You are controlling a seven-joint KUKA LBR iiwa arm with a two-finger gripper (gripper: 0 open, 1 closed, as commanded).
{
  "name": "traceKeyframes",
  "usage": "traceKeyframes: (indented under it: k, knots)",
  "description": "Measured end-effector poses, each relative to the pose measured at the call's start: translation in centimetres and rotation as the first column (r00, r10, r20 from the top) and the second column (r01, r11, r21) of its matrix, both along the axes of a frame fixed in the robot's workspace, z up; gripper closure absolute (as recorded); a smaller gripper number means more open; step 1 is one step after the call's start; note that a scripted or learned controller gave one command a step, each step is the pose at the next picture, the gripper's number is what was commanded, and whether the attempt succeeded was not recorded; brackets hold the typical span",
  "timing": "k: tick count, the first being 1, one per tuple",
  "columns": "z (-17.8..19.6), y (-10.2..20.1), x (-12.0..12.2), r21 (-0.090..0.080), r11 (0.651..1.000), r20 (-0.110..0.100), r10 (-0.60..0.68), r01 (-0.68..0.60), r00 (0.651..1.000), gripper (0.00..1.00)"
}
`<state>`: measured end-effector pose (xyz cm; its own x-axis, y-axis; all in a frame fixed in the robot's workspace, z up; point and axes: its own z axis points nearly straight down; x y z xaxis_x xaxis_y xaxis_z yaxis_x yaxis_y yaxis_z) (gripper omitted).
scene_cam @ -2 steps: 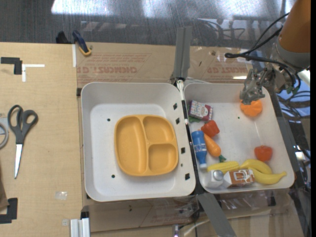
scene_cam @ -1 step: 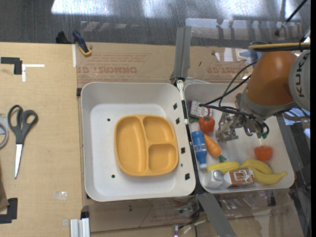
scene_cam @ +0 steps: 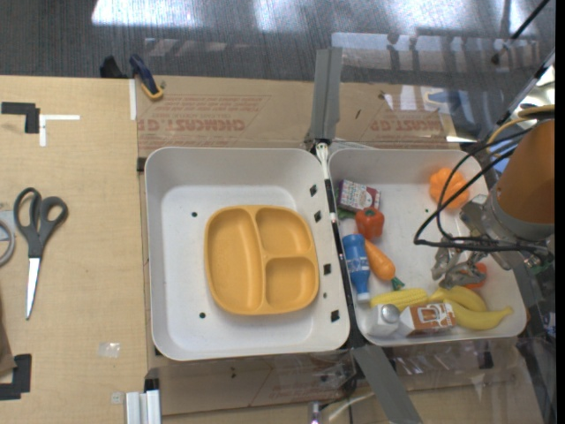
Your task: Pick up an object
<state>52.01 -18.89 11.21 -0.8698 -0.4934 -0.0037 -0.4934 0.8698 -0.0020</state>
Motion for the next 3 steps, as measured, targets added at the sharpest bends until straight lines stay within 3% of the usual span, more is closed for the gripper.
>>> traceKeyframes:
  k: [1,2,3]
  knots:
    - [0.0,0.1,0.0,0.0,1.0,0.0,0.0,0.0,1.0,0.0]
    - [-1.9,5.3,0.0,0.0,0.987,0.001,-0.163,0.163,0.987,0.0]
    - [-1.8,7.8,10.3,0.003,0.947,0.002,-0.32,0.32,0.947,0.0]
